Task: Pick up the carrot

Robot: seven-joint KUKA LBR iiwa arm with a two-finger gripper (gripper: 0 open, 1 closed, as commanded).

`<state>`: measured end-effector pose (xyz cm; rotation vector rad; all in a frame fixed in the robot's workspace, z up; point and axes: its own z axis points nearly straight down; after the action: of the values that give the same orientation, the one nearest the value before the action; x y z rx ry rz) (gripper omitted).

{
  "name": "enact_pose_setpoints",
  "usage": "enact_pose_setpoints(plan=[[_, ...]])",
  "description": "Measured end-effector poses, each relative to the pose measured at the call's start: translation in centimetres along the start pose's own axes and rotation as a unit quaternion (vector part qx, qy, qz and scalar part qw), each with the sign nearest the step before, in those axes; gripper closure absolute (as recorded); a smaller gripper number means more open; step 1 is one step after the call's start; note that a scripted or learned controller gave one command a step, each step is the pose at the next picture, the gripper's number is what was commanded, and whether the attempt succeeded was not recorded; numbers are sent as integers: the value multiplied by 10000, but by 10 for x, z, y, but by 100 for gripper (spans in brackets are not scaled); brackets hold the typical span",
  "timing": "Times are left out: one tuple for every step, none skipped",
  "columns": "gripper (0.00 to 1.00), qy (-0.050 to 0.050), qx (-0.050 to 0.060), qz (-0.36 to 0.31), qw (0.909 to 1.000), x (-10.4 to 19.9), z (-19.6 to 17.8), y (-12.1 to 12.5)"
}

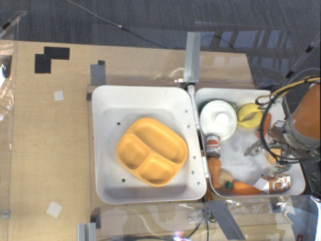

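Under the slanted camera, a pale wooden bench (50, 149) carries black tape patches at its far left corner and small pale squares of tape on the boards, with dark grey carpet (125, 4) beyond it. Two shallow white plastic bins with rounded corners sit side by side. Lying tilted in the left bin (105, 129) is a glossy yellow-orange divided plate (152, 150) with three hollows. The right bin (296, 185) is crowded: a round white bowl (218, 118), a yellow banana-like fruit (249, 113) beside it, a small red-labelled can (212, 145), and a packet (276, 184) at the near corner. The carrot (244, 188), smooth, orange and tapered, lies along that bin's near wall with a green top end. My gripper (264, 147) hangs over the right bin's middle, above and apart from the carrot; its metal parts blur together, so I cannot tell how wide it stands. My arm (307, 115) comes in from the right, trailing black and yellow cables.
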<state>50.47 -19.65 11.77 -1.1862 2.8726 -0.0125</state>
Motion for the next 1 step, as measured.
enact_pose_setpoints(plan=[[0, 108, -53, 465, 9988, -31, 30, -24]])
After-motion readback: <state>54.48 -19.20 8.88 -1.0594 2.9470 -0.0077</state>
